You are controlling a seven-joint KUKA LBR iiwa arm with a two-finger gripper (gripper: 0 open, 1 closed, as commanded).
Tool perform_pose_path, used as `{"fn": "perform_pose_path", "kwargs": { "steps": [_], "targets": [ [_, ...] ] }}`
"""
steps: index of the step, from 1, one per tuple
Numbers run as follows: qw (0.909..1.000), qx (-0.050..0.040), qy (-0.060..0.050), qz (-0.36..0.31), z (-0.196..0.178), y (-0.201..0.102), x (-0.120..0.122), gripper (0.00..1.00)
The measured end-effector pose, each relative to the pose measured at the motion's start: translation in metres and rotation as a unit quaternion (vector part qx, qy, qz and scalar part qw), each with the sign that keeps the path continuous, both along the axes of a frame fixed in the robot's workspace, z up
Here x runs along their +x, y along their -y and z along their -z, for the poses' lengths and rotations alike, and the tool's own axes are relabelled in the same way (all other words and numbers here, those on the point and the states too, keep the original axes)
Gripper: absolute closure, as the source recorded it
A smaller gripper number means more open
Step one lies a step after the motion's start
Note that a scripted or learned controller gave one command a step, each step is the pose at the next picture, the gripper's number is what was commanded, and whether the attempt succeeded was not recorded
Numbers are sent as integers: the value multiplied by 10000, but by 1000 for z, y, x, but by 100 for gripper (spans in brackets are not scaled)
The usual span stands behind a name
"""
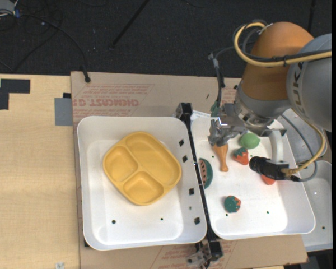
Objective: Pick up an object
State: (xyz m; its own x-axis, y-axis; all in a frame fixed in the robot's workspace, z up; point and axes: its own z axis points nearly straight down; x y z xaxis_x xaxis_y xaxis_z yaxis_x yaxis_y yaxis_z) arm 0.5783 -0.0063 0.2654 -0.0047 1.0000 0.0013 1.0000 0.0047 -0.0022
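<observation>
Resting on pale wooden bench [28,167], two shallow white plastic bins: left bin [95,217] holding yellow three-compartment plastic tray [141,167], right bin [291,217] holding small toy foods. Hovering right of centre, grey arm's gripper [219,132], fingers' state impossible to tell. Lying just below, orange plastic carrot [222,154]: probably light, stiff, slippery; pinching across thick upper end looking best.

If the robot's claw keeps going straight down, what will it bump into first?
Probably the orange carrot-shaped toy. The gripper hangs right over its top end in the right bin, pointing down. Depth is hard to judge from this slanted view, so it might already be touching.
</observation>
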Motion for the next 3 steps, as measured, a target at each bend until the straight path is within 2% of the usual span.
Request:
{"fn": "perform_pose_path", "kwargs": {
  "steps": [2,3],
  "targets": [
    [10000,-4,3,3,13,-83,36,100],
    [10000,-12,-6,10,12,-81,35,0]
  ]
}}
